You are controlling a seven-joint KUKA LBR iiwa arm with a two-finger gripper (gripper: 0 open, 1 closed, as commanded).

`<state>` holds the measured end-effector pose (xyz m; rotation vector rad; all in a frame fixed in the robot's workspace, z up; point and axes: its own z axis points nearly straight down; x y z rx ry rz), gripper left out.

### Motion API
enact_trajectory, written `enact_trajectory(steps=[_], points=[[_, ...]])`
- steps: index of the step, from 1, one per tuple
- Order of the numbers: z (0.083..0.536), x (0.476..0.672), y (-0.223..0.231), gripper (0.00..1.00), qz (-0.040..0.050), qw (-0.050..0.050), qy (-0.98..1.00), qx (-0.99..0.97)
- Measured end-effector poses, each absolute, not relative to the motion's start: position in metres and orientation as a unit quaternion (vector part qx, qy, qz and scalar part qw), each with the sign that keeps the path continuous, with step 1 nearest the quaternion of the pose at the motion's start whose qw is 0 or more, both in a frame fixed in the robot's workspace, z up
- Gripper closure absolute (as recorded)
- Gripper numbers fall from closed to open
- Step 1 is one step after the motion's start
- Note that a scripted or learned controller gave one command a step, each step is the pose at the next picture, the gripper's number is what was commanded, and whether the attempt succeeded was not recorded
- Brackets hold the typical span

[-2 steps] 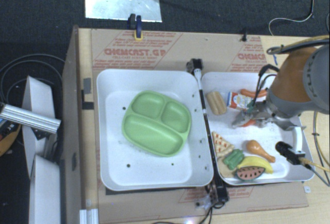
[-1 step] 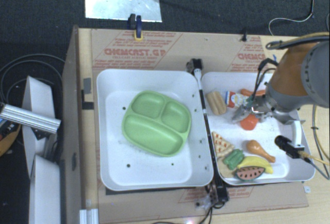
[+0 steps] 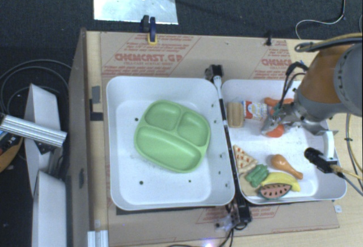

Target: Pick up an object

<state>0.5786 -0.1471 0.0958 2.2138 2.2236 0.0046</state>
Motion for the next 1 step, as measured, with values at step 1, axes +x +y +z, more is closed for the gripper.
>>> enact_trajectory(steps=[1], points=[[0.1900,0.5840,-0.0613,1.00,0.0051,0.003,0.712,0.702]])
